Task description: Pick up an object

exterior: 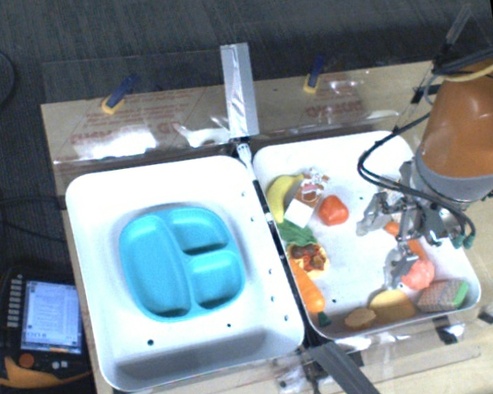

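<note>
In the left bin (103,290) a blue divided tray (182,258) lies at the middle. In the right bin (351,150), along its left edge, sit a banana (280,192), a white block (296,212) just below it, a small leafy heap (307,254) and then an orange carrot (310,295) running down toward the near left corner. A red tomato (332,211) lies a little right of the banana. Along the near edge are a brown potato (360,317) and a yellow piece (391,305); a pink lump (419,275) and a brown-and-green thing (443,295) fill the near right corner. My gripper (401,236) hangs low over the right half of this bin, just above the pink lump; whether my fingers are wide or narrow I cannot tell.
</note>
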Robot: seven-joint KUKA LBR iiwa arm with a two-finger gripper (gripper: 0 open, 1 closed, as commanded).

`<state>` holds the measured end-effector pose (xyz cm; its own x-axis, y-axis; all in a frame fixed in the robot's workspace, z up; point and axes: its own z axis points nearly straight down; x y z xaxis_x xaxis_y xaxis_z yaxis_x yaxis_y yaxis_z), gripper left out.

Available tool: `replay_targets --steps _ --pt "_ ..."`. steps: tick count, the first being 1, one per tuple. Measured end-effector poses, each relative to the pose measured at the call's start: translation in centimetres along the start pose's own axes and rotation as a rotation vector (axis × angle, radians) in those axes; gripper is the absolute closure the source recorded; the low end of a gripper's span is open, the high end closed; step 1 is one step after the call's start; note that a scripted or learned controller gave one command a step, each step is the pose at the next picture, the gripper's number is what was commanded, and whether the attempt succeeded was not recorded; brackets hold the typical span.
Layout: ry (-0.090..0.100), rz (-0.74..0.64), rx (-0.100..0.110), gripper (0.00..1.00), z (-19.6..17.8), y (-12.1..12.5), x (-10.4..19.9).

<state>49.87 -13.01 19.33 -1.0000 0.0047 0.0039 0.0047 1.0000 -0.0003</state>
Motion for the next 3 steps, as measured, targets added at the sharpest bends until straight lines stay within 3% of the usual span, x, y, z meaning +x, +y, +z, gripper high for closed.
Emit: replay_targets --steps 1,2,3 --pt "0.002 0.389 0.000 0.00 9.7 3.4 1.5" --pt "-0.013 0.895 -0.003 0.00 10.4 0.3 -8.4" --pt "0.001 0.750 0.002 0.00 2.3 -4.9 -2.3"
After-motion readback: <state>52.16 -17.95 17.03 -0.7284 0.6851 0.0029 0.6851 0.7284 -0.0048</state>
